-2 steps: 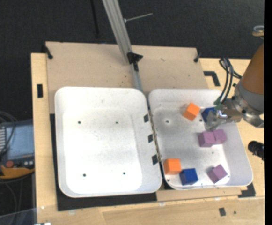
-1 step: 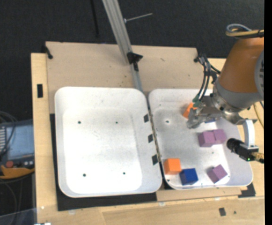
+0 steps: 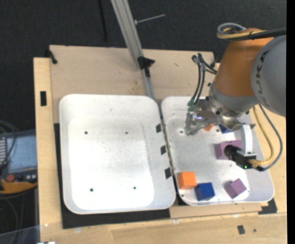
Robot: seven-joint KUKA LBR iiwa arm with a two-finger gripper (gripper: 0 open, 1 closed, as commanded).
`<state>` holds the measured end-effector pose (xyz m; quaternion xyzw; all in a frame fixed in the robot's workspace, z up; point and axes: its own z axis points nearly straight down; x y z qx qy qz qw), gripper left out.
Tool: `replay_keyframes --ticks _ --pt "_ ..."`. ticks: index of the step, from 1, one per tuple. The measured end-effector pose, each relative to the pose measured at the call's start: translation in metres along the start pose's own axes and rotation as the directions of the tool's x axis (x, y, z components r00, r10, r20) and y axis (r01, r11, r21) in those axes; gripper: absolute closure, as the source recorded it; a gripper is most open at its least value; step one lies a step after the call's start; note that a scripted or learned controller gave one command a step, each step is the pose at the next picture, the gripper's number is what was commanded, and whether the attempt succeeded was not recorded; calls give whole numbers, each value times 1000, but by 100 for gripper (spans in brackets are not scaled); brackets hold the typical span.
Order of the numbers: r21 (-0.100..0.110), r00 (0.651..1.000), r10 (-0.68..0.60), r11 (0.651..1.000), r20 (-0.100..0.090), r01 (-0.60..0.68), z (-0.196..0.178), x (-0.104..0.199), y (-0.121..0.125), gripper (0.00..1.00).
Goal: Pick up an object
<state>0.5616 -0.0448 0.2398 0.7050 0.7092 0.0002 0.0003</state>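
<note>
Two white bins share a wooden bench

A pale wooden bench (image 3: pixel 91 67) carries two shallow white bins side by side on a black mat (image 3: pixel 61 217). The left bin (image 3: pixel 111 151) and right bin (image 3: pixel 175 111) touch along their inner edges. A metal rail (image 3: pixel 129 32) slants up from the bench's far side.

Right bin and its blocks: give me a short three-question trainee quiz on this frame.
1. True or false: the orange block lies in the left bin.
2. Which block sits between the orange block and the purple block? A green, B blue, C red.
3. The gripper hangs over which bin?

Key: 1 false, it lies in the right bin; 2 B, the blue block; 3 the right bin.
</note>
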Motion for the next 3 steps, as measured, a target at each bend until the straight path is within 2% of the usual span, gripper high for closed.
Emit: replay_keyframes --ticks 2,3 --pt "-1 1000 0 1000 0 0 15 91 55 100" --pt "-2 1000 -1 1000 -2 1 10 141 83 100"
